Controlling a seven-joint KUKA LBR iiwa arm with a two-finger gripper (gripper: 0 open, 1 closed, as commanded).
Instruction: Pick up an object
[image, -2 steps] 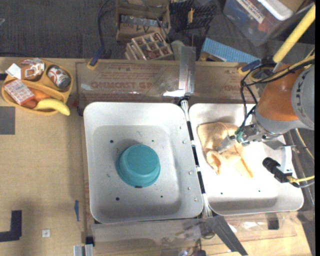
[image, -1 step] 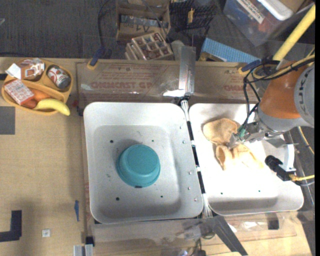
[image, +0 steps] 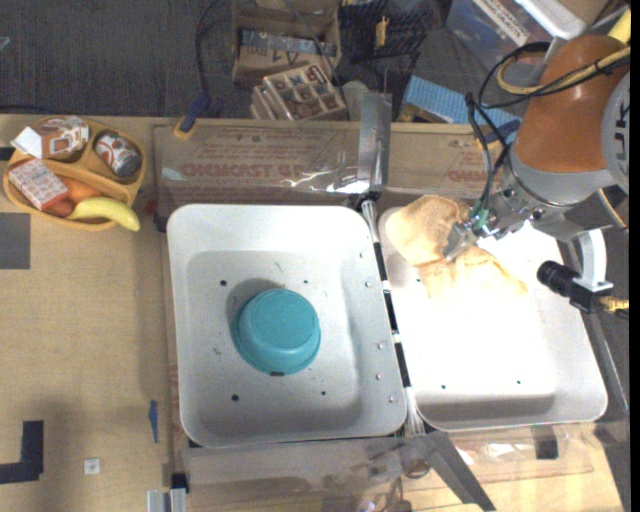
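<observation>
Overhead, the bench (image: 80, 340) carries two white bins. The left bin (image: 200, 250) has a teal bowl (image: 278, 331) lying upside down near its middle, round and smooth, well apart from the arm. The right bin (image: 520, 400) is strongly lit and holds a pale tan, crumpled cloth-like thing (image: 425, 228) in its far-left corner. The grey arm (image: 565, 120) with its orange band reaches in from the right, and the gripper (image: 468, 238) sits at the tan thing's right edge; how far open it is cannot be told. A yellow tray (image: 30, 195) with a banana (image: 105, 211) rests on the bench's far-left corner.

A teal bowl (image: 278, 330) blocks mid left bin (image: 200, 240); room lies around it.
</observation>
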